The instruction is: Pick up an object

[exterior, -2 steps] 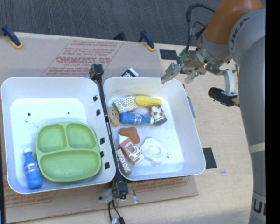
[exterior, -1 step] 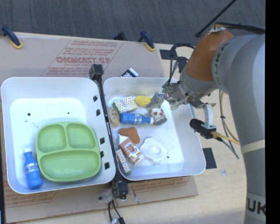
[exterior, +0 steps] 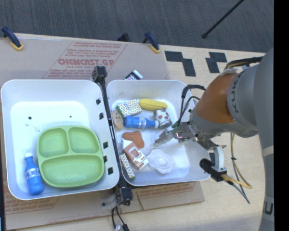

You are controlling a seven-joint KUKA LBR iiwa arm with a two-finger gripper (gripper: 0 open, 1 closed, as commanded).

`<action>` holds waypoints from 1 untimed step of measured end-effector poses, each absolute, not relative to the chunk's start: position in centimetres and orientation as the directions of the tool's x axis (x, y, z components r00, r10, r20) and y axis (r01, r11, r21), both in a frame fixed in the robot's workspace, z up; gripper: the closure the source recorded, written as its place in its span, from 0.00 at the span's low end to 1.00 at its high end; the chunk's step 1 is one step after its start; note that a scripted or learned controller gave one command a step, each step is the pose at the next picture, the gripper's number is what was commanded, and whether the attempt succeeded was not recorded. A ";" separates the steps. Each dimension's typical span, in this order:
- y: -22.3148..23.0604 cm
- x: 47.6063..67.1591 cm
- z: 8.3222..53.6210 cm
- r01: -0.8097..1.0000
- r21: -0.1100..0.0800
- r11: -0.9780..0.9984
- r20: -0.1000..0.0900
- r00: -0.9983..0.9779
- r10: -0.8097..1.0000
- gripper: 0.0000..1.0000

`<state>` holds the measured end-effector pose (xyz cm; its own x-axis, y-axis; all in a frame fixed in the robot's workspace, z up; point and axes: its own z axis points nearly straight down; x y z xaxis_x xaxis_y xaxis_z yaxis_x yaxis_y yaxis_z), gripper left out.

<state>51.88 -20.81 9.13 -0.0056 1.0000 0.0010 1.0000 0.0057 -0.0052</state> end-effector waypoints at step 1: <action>-20.8 52.0 10.2 1.000 -0.005 0.012 0.000 -0.012 1.000 1.00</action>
<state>52.00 -20.78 10.19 -0.0119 0.9999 0.0002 0.9999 0.0119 -0.0049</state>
